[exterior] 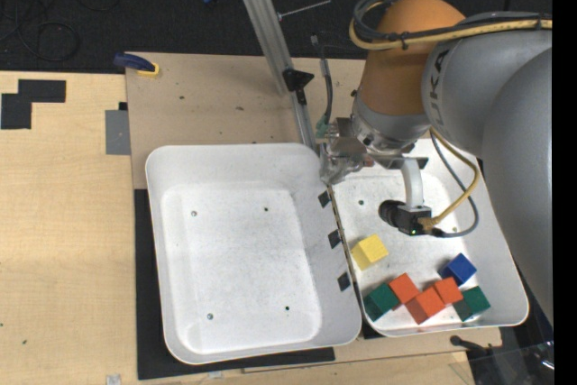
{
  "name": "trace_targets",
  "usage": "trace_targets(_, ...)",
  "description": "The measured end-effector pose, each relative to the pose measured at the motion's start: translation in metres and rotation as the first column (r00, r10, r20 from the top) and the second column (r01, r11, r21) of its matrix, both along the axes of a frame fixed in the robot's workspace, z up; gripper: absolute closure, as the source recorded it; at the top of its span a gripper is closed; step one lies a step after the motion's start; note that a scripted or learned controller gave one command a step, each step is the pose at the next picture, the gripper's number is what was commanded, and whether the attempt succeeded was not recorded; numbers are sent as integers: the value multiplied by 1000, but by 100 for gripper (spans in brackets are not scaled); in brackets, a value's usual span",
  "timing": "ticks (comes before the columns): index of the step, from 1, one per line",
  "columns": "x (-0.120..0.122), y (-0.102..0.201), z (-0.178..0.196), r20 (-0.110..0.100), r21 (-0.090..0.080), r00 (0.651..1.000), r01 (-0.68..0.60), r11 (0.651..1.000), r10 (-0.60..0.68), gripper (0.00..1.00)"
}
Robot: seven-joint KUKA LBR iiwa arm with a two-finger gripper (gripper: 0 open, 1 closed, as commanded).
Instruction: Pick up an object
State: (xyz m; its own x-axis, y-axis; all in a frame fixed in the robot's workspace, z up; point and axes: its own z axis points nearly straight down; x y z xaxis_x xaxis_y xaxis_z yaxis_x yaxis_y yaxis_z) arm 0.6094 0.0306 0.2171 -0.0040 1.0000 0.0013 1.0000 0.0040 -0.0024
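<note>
Several small blocks lie in the near part of the right bin [505, 307]. A yellow block [368, 252] sits closest to the divider. Nearer the front are two orange blocks [403, 287] [433, 300] and two green blocks [381, 299] [471, 303]. A blue block [460, 269] lies to their right. My gripper [338, 156] hangs at the far left corner of the right bin, close to the divider and well behind the blocks. I see nothing held in it.
The left bin [171, 194] stands beside the right one. A slanted aluminium rail [270, 32] rises just behind the gripper. Black clips [334, 239] line the divider. The large grey arm [496, 131] overhangs the right bin's right side.
</note>
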Motion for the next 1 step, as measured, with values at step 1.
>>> trace_targets(1, 19, 54, 15, 2, 1, 1000, -1, 1000, 1, 100)
